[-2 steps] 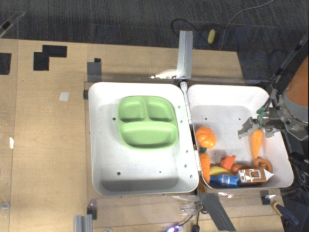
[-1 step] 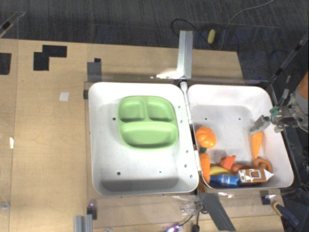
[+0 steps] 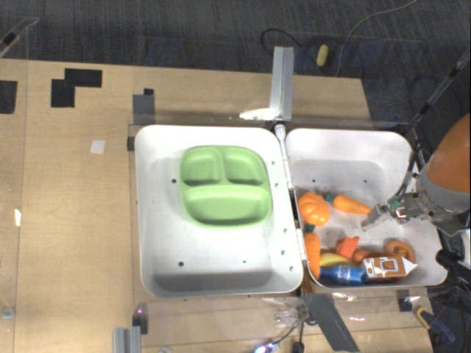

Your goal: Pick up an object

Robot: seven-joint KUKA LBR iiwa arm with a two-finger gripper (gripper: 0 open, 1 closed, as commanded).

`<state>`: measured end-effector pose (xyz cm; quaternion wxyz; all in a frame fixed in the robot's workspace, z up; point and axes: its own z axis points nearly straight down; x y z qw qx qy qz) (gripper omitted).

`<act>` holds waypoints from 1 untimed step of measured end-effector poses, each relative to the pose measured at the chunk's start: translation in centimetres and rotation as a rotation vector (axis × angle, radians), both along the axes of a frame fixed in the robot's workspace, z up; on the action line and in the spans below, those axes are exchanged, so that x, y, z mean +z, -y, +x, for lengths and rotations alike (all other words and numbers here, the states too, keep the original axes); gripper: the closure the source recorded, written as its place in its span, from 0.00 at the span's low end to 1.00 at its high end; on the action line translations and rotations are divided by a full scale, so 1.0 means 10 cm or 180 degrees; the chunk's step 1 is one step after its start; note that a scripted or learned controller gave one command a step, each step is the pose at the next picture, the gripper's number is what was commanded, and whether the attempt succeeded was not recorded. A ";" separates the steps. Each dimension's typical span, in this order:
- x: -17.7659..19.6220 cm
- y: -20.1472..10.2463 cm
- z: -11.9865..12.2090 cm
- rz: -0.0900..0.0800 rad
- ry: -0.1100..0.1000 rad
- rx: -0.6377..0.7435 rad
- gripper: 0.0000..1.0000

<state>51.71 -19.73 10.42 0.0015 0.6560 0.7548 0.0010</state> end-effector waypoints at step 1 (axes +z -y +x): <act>-0.14 -0.48 0.75 -0.0003 0.0036 0.0286 0.00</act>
